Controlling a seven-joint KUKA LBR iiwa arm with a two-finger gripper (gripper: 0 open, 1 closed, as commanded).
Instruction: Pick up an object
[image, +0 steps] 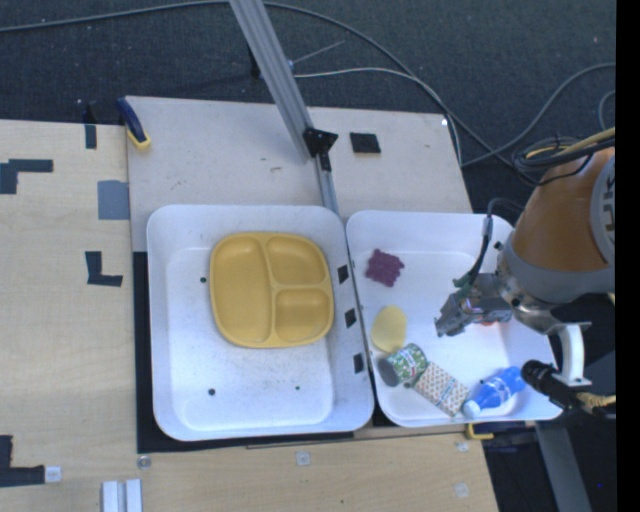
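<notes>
Two white bins side by side on the bench: left bin (180, 400) carrying a yellow divided tray (270, 288), right bin (430, 232) holding a purple lump (384, 266) toward the far side, a pale yellow disc (389, 327) mid-left, then along the near edge a green can (405, 363), a patterned packet (441, 389) and a blue bottle (493, 393). Reaching in from the right, the grey and orange arm (560, 235), with the gripper (457, 315) low over the bin's bare middle, right of the disc, beyond the can and packet, well apart from the lump. Cannot tell how wide the gripper stands, and nothing seen gripped.
</notes>
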